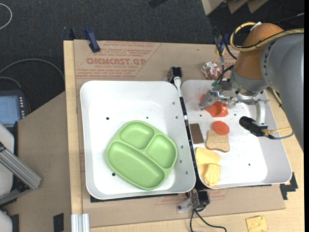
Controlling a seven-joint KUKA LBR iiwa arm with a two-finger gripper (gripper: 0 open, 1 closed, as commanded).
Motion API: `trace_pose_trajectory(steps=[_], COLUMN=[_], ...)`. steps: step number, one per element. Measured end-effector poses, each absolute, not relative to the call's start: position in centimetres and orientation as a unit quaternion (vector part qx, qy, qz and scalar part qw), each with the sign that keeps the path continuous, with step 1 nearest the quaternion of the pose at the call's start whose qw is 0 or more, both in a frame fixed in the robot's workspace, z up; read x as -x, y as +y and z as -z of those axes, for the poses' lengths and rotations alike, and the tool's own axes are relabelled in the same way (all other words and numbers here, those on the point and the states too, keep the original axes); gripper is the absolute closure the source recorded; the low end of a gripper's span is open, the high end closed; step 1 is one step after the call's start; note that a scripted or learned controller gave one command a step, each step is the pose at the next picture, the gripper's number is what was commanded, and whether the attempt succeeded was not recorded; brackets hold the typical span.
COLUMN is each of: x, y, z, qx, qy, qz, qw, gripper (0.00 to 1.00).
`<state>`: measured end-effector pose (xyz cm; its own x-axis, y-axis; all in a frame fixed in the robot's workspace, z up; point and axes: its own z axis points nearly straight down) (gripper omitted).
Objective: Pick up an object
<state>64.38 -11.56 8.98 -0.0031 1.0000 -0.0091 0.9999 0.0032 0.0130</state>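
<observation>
My gripper (211,99) hangs low over the far left part of the right bin (270,170), at the end of the grey arm with its orange band. An orange-red lumpy object (218,109) lies directly under and in front of it, touching or nearly touching the gripper's metal tip. I cannot see anything lifted off the bin floor. Nearby in the same bin lie a red round piece (221,127), a toast-like slice (217,142), a brown rectangular block (196,133) and two yellow food pieces (208,156).
The left bin (96,95) holds a green divided plate (141,153). The bins' shared wall (184,115) runs close to the left of the gripper. A crumpled red-and-white item (211,70) sits at the right bin's far edge.
</observation>
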Motion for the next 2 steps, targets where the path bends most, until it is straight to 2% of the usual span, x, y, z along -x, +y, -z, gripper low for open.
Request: trace_pose_trajectory(steps=[1, 2], x=[-64.0, -60.5], y=[-11.5, -5.4], z=[-9.6, -19.1], qx=[-0.707, -0.705], qy=[0.707, 0.709], qz=[-0.001, -0.004], qw=[0.002, 0.002], gripper=[1.0, 1.0])
